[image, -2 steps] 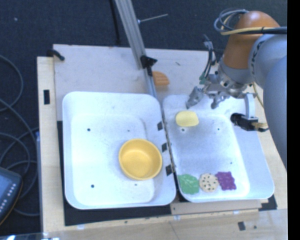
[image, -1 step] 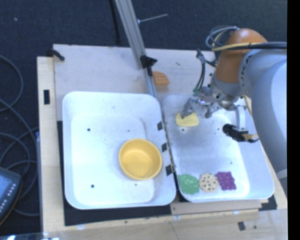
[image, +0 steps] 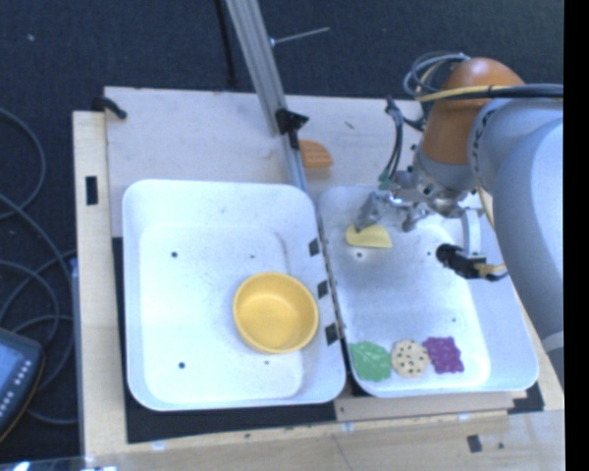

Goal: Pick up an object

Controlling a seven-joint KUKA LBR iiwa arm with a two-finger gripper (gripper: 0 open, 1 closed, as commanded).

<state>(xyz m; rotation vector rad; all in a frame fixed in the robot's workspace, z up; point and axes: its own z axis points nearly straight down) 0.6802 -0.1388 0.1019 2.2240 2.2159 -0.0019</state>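
Two shallow white bins sit side by side on the tabletop point(image: 191, 130). The left bin point(image: 167, 214) holds one yellow bowl point(image: 275, 312), upright, towards its near right part. The right bin point(image: 471, 332) holds a pale yellow wedge point(image: 369, 235) near its far left corner, and three small things in a row along its near edge: a green piece point(image: 371, 360), then a round cookie point(image: 408, 358) with dark spots, then a purple piece point(image: 443, 354). The green piece and the cookie touch or nearly touch; the purple one lies just beside the cookie.

The grey arm point(image: 530, 184) with its orange band point(image: 461, 116) reaches in from the right over the far part of the right bin. The end effector point(image: 393, 212) hangs just above the wedge; whether it is open or closed, and whether it touches the wedge, cannot be told. A small black part with a yellow mark point(image: 464, 261) hangs off the arm over the bin's right side.

An orange thing point(image: 314, 155) lies on the tabletop just beyond the bins, beside a slanted metal rail point(image: 260, 57) that crosses the far edge. The tabletop is pale wood with a dark mat point(image: 120, 263) showing under the left bin. Around it the floor point(image: 98, 27) is dark, with black cables point(image: 20, 165) at the left and a screen point(image: 5, 381) at the lower left corner.
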